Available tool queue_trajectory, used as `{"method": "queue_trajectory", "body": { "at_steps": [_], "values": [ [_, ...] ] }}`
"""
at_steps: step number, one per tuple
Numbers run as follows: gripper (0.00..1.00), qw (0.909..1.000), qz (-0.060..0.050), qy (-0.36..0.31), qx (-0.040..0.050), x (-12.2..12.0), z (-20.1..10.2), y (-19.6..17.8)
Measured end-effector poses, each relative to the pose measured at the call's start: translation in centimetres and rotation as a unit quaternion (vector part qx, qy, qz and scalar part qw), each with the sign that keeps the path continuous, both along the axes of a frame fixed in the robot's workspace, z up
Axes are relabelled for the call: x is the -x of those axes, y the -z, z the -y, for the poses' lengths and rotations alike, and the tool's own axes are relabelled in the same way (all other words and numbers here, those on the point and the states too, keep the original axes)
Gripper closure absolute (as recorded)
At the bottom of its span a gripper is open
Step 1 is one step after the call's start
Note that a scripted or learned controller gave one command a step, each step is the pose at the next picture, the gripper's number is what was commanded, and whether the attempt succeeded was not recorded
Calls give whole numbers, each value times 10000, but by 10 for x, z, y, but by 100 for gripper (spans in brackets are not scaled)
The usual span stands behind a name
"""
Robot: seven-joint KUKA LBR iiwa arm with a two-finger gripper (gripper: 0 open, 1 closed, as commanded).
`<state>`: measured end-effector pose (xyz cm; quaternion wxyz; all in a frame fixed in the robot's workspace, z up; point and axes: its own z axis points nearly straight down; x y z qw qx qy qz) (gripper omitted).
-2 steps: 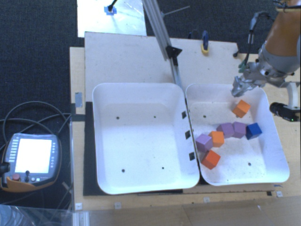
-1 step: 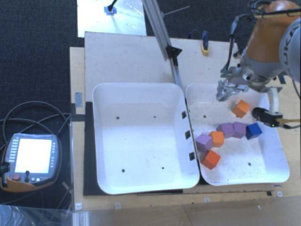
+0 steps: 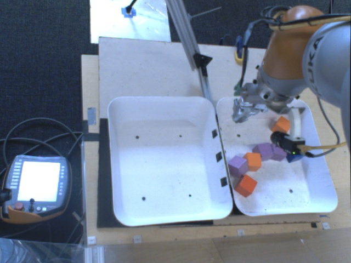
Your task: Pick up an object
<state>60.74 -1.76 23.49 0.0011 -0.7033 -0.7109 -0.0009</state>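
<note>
Here | gripper (image 3: 242,113) metallic, over right bin (image 3: 323,201), grasp state unclear | matte orange cubes (image 3: 246,186), purple blocks (image 3: 270,151) below

bench (image 3: 148,64): pale board top | on it: left bin (image 3: 164,106), right bin (image 3: 321,193), side by side, touching

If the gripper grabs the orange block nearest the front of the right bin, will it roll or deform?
The orange block looks flat-faced and cube-like, so it should slide, not roll. Its crisp edges suggest it stays stiff. The purple block close behind it may get nudged.
</note>
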Motion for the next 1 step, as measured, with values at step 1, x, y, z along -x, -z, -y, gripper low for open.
{"method": "queue_trajectory", "body": {
  "at_steps": [1],
  "values": [
    [100,10000,11,-4,-2,-1,-63,-4]
  ]
}}
